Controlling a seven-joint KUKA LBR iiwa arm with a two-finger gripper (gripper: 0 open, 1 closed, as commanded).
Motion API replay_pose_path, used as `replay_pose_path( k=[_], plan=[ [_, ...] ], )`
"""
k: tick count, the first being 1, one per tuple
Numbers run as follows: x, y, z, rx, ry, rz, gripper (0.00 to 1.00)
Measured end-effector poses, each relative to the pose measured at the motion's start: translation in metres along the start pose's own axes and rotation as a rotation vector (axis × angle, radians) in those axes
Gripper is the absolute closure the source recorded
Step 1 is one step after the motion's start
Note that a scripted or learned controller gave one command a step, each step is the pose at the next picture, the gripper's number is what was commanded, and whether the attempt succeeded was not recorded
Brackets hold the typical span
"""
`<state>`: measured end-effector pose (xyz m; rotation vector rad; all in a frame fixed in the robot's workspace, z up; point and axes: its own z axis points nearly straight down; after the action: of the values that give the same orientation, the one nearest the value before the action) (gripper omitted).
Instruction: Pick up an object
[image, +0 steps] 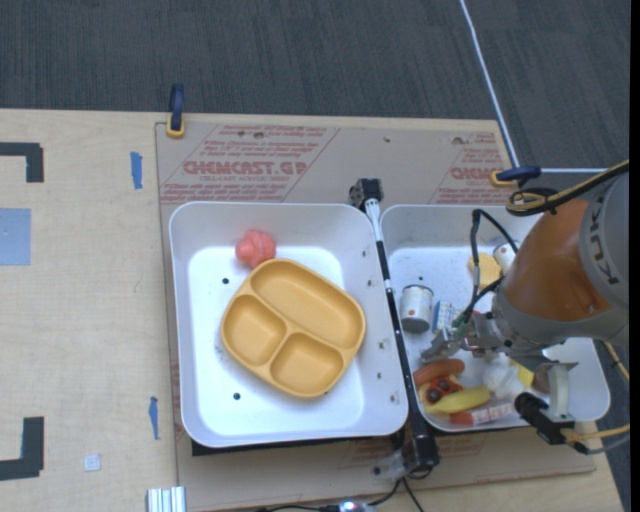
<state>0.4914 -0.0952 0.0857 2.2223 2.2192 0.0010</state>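
Beside the tool (478, 345), grip unclear: can (416, 307), banana (463, 401), tomato (437, 373).

The bulky grey and orange arm (565, 275) covers much of the right-hand shallow white bin (430, 225), hiding its gripper and part of the small cluttered items beneath it, and the frame's right edge cuts the arm off.

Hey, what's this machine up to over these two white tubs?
The robot arm is reaching down into the right bin, over a heap of small things: a yellow banana-like piece, something red and a small metal can. Whether it has grabbed anything can't be seen. The left bin holds a yellow divided plate and a pink ball.
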Motion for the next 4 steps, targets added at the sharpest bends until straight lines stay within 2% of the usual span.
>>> replay_pose_path(
  k=[1,2,3,4],
  plan=[
    [0.002,0.002,0.0,-0.001,-0.002,0.001,0.0],
    [0.002,-0.01,0.0,-0.005,0.0,-0.001,0.0],
    [0.002,0.003,0.0,0.0,0.0,-0.001,0.0],
    [0.002,0.002,0.0,-0.002,0.0,-0.001,0.0]
  ],
)
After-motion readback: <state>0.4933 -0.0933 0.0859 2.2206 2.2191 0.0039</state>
